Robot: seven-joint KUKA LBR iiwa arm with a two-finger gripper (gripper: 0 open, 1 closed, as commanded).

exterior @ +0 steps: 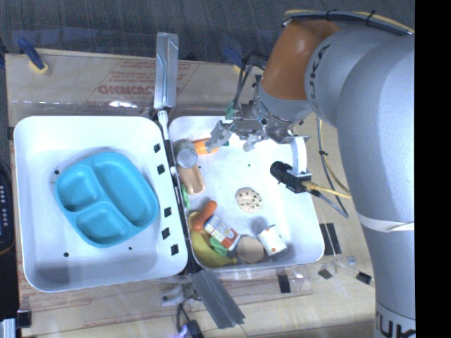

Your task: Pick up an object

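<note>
A grey KUKA arm point(366, 118) fills the right of the frame, reaching over the right bin point(310, 224), where small objects crowd the lower-left corner, likely awaiting picking. The blue divided plate point(106, 197) lies alone in the left bin point(35, 139). The gripper point(236, 136) hangs spread near an orange piece point(202, 146) at upper centre, grasping nothing.

One fixed camera sits above my table point(84, 69) and looks down at a slant, near enough that both white bins span most of the frame: the left bin point(42, 259) and the right bin point(310, 238). My grey arm point(366, 118) enters from the right.
</note>
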